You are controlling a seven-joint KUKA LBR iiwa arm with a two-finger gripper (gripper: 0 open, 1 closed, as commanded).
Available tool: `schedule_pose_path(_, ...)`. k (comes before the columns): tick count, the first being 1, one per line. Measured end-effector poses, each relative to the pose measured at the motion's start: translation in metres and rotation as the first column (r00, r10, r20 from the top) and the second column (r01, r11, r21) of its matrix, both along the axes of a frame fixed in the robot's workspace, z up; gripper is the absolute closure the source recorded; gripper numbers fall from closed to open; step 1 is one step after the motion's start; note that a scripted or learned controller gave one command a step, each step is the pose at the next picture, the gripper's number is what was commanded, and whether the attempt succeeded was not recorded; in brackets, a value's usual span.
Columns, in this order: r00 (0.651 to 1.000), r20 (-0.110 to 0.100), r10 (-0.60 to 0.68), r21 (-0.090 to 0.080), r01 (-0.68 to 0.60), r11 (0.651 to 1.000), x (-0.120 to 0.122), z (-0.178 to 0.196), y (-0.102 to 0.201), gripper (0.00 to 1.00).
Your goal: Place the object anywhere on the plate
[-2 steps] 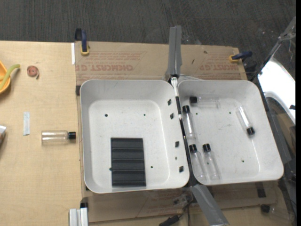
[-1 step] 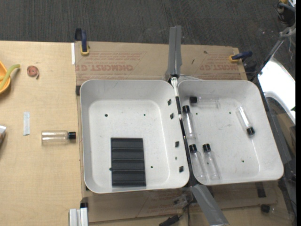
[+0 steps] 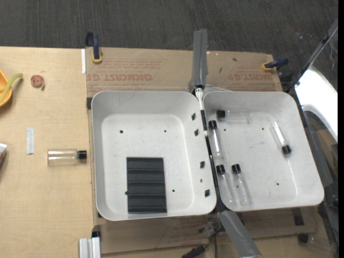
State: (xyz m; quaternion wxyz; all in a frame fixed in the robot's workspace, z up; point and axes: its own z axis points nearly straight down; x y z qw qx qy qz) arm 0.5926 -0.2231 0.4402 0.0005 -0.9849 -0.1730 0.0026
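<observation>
- The bench (image 3: 43, 198) carries two white bins side by side.
- The left bin (image 3: 107, 112) holds a dark ribbed plate (image 3: 145, 185), lying flat in its near half.
- The right bin (image 3: 301, 144), just right of the plate's bin, holds five clear vials with black caps: one (image 3: 279, 136) far right of the plate, two (image 3: 240, 185) nearest it, two (image 3: 215, 138) along the dividing wall.
- A sixth vial (image 3: 64, 155) lies on the bench left of the plate's bin.
- I cannot tell the gripper's state.

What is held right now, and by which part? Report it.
Nothing is seen held. The vials lie loose in the right bin, and the dark plate lies in the left bin.
</observation>
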Motion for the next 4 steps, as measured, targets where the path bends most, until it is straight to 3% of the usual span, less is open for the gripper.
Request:
schedule_pose_path(1, 0.99, 0.0, -0.145, 0.0, 0.145, 0.99, 0.052, -0.001, 0.036, 0.0)
schedule_pose_path(2, 0.999, 0.0, 0.034, 0.0, -0.034, 0.999, 0.022, 0.0, 0.0, 0.0)
schedule_pose_path(3, 0.998, 0.0, -0.064, 0.0, 0.064, 0.998, 0.059, -0.001, 0.002, 0.0)
schedule_pose_path(4, 0.992, 0.0, -0.123, 0.0, 0.123, 0.992, -0.024, 0.0, 0.001, 0.0)
